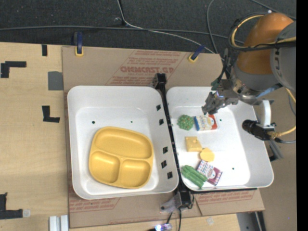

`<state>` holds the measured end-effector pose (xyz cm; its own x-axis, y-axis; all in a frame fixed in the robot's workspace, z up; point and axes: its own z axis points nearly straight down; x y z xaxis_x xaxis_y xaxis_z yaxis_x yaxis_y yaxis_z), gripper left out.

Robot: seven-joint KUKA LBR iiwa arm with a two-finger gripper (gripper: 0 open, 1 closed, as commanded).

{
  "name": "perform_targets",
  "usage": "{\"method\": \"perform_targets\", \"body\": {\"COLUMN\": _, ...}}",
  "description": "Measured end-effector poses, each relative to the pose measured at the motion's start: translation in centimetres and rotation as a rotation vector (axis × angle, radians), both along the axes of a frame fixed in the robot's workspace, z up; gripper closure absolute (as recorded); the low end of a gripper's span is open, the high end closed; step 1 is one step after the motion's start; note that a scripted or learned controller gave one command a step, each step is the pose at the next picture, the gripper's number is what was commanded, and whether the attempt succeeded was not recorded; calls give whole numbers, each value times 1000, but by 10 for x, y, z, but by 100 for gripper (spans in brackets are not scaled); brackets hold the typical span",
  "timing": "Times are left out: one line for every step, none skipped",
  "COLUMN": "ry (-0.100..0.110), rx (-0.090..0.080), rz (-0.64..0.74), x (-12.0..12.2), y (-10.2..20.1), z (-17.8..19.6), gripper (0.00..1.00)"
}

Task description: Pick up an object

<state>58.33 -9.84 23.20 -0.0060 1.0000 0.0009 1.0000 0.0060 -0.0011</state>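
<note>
The left bin [77, 129] is a shallow white plastic tray holding a yellow divided plate [121, 157], smooth and rounded, with one long compartment across the top and two smaller ones below. Right of it, across the black hinge strip [166, 129], sits the right bin [255, 167]. Inside that bin, nearest the strip, lies a knobbly green broccoli piece [185, 122]. Just beside the broccoli on its right is a small white carton [205, 122] with red and green print, lying flat, its long axis running across the bin, left to right. Below the broccoli sit a tan block [193, 143], a round yellow disc [207, 155] touching the block's corner, ridged green pea pods [193, 175] and a glossy maroon packet [209, 172]. Above the carton's upper right corner hangs the gripper [211, 105], dark metal, its fingers pointing down-left towards the carton; how far apart they stand I cannot tell.
</note>
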Motion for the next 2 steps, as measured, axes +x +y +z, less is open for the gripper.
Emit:
{"method": "perform_targets", "body": {"ry": 0, "rx": 0, "rz": 1, "x": -1, "y": 62, "z": 1, "gripper": 100}}
{"method": "perform_targets", "body": {"ry": 0, "rx": 0, "rz": 1, "x": 13, "y": 120, "z": 2, "gripper": 100}}
